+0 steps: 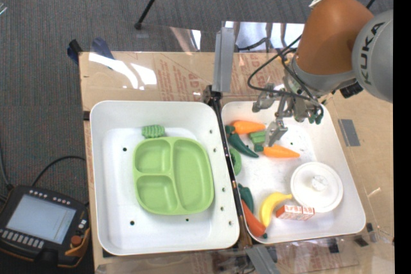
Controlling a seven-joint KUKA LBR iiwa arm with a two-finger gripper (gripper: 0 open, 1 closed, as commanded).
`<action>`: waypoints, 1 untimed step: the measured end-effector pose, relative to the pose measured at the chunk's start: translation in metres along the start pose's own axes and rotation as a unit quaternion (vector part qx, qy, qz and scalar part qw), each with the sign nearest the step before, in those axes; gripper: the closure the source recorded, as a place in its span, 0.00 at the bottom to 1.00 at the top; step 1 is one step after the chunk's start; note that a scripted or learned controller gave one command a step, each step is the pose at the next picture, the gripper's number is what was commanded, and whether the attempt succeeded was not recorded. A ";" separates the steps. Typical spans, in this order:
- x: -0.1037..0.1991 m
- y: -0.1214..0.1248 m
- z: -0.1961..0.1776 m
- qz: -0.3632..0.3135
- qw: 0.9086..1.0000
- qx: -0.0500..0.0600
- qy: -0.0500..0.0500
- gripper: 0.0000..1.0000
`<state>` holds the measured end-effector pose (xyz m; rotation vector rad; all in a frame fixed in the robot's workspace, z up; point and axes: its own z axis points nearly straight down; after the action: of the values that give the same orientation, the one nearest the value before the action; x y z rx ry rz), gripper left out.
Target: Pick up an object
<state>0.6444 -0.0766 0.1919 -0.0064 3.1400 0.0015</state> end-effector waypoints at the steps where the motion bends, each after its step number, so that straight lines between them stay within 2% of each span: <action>1: 0.011 -0.011 0.090 0.018 1.000 0.001 -0.003 0.00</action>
<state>0.6339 -0.0875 0.1016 0.0495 3.1342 -0.0007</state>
